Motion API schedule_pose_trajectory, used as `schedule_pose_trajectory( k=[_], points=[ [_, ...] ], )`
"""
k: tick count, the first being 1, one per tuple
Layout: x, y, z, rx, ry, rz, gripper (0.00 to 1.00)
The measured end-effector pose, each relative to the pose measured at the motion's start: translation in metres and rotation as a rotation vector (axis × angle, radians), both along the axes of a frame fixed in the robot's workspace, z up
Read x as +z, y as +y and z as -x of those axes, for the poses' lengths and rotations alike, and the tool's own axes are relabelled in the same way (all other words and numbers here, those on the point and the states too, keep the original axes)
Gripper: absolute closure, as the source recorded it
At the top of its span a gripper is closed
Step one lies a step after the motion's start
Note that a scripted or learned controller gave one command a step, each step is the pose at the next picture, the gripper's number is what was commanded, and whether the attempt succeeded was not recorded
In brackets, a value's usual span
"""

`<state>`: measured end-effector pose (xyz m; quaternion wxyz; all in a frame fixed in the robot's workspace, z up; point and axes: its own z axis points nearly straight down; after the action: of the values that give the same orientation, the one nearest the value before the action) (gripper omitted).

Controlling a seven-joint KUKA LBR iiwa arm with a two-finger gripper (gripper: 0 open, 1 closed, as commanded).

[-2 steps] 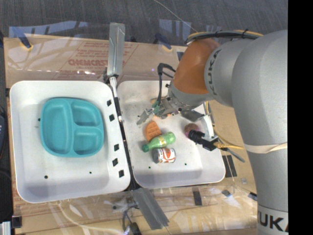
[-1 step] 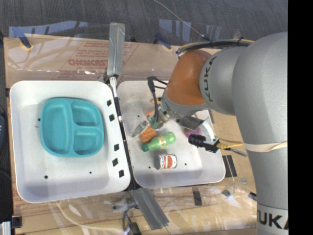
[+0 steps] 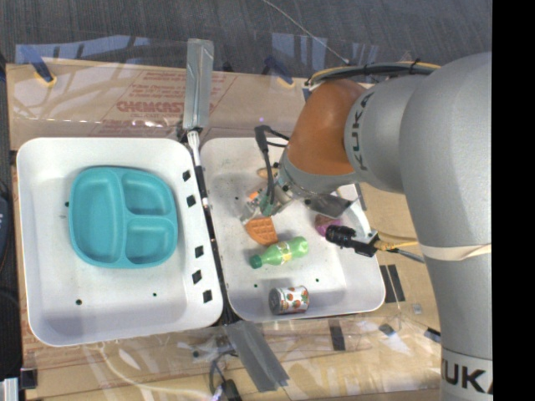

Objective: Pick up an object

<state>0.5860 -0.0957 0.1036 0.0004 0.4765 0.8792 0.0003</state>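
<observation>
— What takes up the most room?
— The grey arm [image 3: 426, 149] with its orange band, reaching over the right bin [image 3: 238, 295]. The left bin [image 3: 50, 307] on the table carries a teal divided plate [image 3: 124, 216].
— And the jaws?
— The gripper [image 3: 269, 200] hangs low in the right bin, over an orange waffle-like piece [image 3: 262, 230] (I cannot tell how wide the jaws stand).
— The other things?
— A green bottle [image 3: 279, 252] lies just below the orange piece; a small can [image 3: 289, 300] lies near the front wall; a purple item [image 3: 324, 221] sits right of the bottle.
</observation>
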Motion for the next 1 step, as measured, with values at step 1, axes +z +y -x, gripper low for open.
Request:
schedule_pose_trajectory(
  k=[1],
  points=[
    [0.0901, 0.0730, -0.0247, -0.485, -0.001, -0.002, 1.00]
  ],
)
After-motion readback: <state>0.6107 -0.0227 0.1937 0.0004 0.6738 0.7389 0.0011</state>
